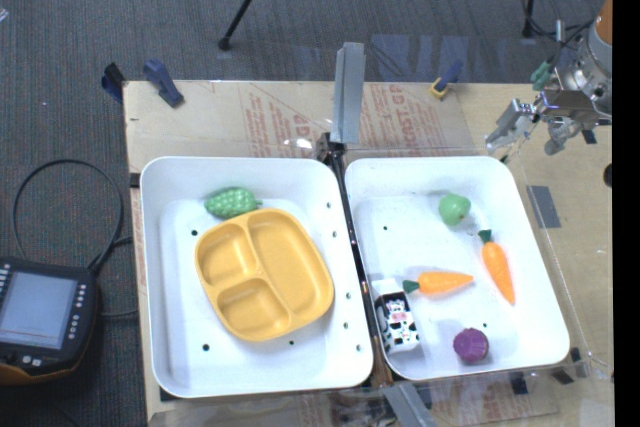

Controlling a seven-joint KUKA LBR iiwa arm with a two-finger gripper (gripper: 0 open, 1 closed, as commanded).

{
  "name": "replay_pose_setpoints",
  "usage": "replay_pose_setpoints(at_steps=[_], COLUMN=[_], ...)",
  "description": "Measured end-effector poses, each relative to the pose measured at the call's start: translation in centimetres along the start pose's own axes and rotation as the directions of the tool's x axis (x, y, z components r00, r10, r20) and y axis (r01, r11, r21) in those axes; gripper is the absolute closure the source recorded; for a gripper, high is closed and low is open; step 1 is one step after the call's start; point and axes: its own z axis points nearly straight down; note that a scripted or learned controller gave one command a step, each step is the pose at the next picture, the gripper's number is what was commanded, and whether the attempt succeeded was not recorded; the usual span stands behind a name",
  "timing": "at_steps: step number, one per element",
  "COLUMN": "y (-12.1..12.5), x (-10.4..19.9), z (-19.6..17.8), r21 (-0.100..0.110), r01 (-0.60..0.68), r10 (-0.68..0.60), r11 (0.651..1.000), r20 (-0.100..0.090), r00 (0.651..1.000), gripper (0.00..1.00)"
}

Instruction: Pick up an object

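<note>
Hovering above the far right corner of the right bin (520,245), outside its rim, the hand (545,125) is high over the tabletop (250,110) and holds nothing. I cannot tell if it is apart or together — it is small and cluttered in the view.

All likely targets lie in the right bin. I count two carrots: one (440,282) lies across the middle, the other carrot (498,267) lies just beside it to the right. One green fruit (454,208) sits at the far side, one purple fruit (471,345) at the near side, and one small cow-print carton (399,323) is against the near left wall. The left bin (165,315) has one yellow divided plate (264,273) and one green bumpy vegetable (231,203) touching its far edge.

What may go wrong, in my judgement: the round fruits can roll away under a descent that is off centre, the two carrots are close enough that one gets pushed — and the carton near the wall leaves little room.
</note>
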Motion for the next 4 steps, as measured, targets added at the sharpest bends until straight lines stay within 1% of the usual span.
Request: replay_pose_setpoints(at_steps=[1,2,3,4], y=[-6.9,-3.7,-7.5,-6.7], x=[-2.8,-2.2,-4.5,-4.7], z=[9.3,9.0,19.0,26.4], r21=[0.02,0.012,0.023,0.019], r01=[-0.081,-0.165,-0.236,-0.095], r10=[0.081,0.165,0.236,0.095], r11=[0.997,0.986,0.972,0.995], r20=[-0.002,-0.001,-0.001,-0.006], r00=[0.997,0.986,0.972,0.995], gripper=[0.0,0.0,0.0,0.0])
